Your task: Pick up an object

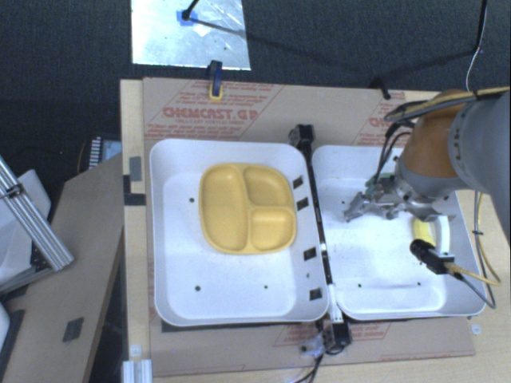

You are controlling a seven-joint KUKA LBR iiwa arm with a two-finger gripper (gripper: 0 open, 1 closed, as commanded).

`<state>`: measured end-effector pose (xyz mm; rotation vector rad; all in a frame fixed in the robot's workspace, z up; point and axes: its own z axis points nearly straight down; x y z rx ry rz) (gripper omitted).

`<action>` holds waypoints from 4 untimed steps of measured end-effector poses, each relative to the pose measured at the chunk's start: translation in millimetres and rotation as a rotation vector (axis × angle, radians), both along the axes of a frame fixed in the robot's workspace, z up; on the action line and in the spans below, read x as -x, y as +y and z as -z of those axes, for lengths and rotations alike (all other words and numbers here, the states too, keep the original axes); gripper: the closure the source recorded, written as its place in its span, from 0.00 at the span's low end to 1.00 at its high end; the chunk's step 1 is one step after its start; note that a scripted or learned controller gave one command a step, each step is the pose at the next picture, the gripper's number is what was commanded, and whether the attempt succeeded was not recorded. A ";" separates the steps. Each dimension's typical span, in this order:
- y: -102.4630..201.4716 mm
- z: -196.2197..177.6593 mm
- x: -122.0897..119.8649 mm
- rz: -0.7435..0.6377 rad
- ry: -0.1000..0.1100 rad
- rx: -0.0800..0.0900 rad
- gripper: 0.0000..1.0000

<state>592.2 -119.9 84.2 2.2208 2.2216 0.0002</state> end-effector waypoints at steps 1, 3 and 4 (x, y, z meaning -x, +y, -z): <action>-0.3 -11.2 -0.8 0.001 -0.002 0.001 1.00; -6.8 -122.8 -10.1 -0.003 -0.006 0.002 1.00; -3.7 -169.0 -17.7 -0.005 -0.006 0.001 1.00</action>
